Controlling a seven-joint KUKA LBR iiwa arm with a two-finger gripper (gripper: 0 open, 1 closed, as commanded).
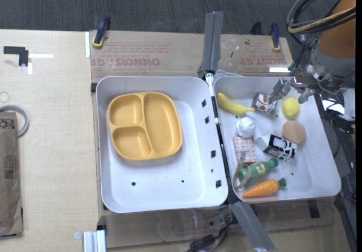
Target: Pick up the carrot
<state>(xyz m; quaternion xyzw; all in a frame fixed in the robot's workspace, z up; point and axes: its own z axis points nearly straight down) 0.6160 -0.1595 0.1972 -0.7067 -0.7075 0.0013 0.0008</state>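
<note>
The carrot [262, 189] is seen at the right bin's [322, 186] front edge, touching the green bottle [255, 170]. The hand [281, 90], well apart near the lemon [290, 108], cannot be judged open or closed. The bottle could be grabbed or knocked instead.

Carrot [262, 189] at right bin [328, 180] front edge, beside bottle [255, 170].

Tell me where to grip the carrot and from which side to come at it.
Grip the carrot across its thick orange middle, coming from above. It lies flat and lengthwise near the right bin's front wall, green end to the right. The green bottle lies close behind its tip, so closing nearer the green end probably leaves more room. The gripper is at the back of the bin, near the lemon.
</note>
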